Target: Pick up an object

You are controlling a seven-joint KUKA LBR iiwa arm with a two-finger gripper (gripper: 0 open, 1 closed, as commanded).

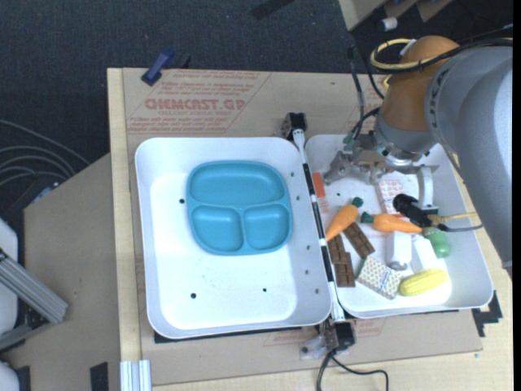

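The gripper [361,166] hangs over the top of the right bin [470,261], around that bin's 12 o'clock, and from this angle I can't tell whether it is open or closed. Nothing shows in its grasp.

Straight down at its 6 o'clock lies the nearest candidate, a small orange carrot [343,220], tilted with its green tip toward 1 o'clock. It looks like toy food, so I'd judge it light, stiff and smooth. It also tapers, so a pinch near the thin end may squirt it out. The better hold is across the thick middle.

At the carrot's 3 o'clock sits a second carrot [396,223], lying nearly flat. At 5 o'clock two brown chocolate bars [350,252] lie close together, low and flat, which makes them harder to get under. Further toward 5 o'clock are a patterned wafer block [380,277] and a yellow corn cob [423,282], the cob rounded and likely to roll.

Out at 9 o'clock, the left bin [163,243] carries a blue divided plate [238,204].
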